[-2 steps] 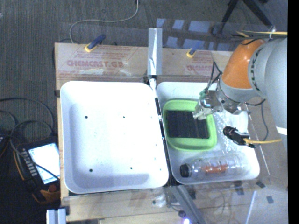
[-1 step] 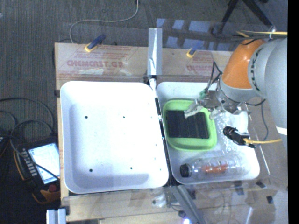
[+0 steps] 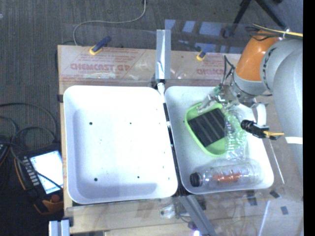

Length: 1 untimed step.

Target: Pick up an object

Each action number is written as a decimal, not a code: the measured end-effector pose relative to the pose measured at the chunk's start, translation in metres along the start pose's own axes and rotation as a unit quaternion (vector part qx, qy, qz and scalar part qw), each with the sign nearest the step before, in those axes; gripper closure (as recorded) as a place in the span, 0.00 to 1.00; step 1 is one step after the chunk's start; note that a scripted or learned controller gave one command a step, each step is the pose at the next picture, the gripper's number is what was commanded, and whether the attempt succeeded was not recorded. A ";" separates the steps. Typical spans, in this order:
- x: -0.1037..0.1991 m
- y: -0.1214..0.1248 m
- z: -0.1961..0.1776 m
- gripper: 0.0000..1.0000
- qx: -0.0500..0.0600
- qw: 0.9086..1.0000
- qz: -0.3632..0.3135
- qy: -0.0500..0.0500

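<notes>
— What's around you?

— Grey carpet all round, cables and a lit screen (image 3: 43, 168) on the floor at the left, chair legs at the top. The worktop (image 3: 113, 65) is a brown board printed with red letters, partly readable as "CHEMCAST GP". Two yellow clamps (image 3: 100, 45) sit on its far edge.

— And the thing to pick up?

— A green tray with a dark ribbed inset (image 3: 209, 128) lies tilted in the far half of the right bin (image 3: 179, 136). A crumpled clear plastic piece (image 3: 235, 137) touches its right side. A clear bottle with a black cap (image 3: 225, 176) lies on its side along the near wall, with something red inside it.

— Where are your jaws (image 3: 221, 98)?

— Just above the tray's far right corner, near the bin's back wall. How far apart they stand I cannot tell, and I see nothing held.

— Open room?

— The left bin (image 3: 74, 132) shows bare white floor with a few dark specks. The right bin is crowded.
</notes>
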<state>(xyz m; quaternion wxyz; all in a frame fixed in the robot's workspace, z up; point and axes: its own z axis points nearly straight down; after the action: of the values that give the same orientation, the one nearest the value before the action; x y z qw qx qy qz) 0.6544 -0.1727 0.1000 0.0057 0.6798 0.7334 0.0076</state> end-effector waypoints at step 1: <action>-0.005 0.002 -0.011 1.00 -0.006 1.000 0.002 -0.007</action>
<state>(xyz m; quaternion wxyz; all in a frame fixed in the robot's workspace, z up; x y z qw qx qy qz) 0.6562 -0.1776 0.1109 0.0148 0.6813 0.7318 0.0078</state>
